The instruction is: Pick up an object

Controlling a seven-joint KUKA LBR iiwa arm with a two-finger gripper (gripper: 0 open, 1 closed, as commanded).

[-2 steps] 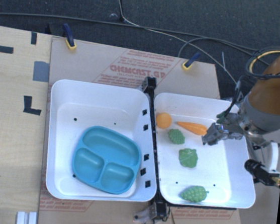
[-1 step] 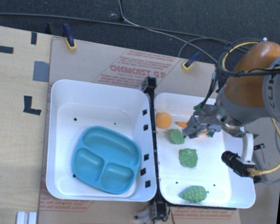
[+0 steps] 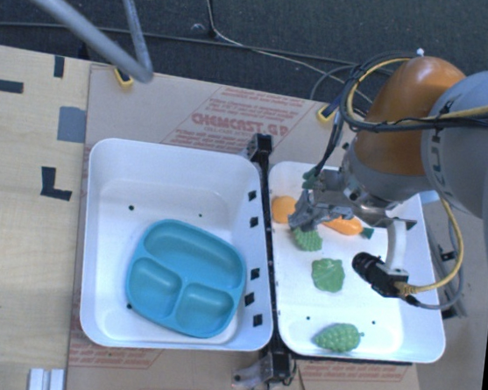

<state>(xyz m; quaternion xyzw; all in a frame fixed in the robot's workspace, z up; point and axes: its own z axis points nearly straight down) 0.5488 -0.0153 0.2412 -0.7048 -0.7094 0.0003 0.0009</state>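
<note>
My gripper point(image 3: 310, 221) hangs low over the back left part of the right bin point(image 3: 420, 344). Its tip is right at a small green piece point(image 3: 307, 240), touching it or just above; I cannot say which. An orange piece point(image 3: 282, 208) lies to the gripper's left near the divider. Another orange piece point(image 3: 346, 226) pokes out from under the wrist on the right. Further forward lie a green leafy piece point(image 3: 328, 274) and a green bumpy piece point(image 3: 337, 337).
The left bin point(image 3: 115, 165) holds a blue divided plate point(image 3: 186, 277). A black divider point(image 3: 261, 236) runs between the bins. The arm's grey body and orange band point(image 3: 410, 104) overhang the back of the right bin. A black cable connector point(image 3: 375, 274) dangles beside the leafy piece.
</note>
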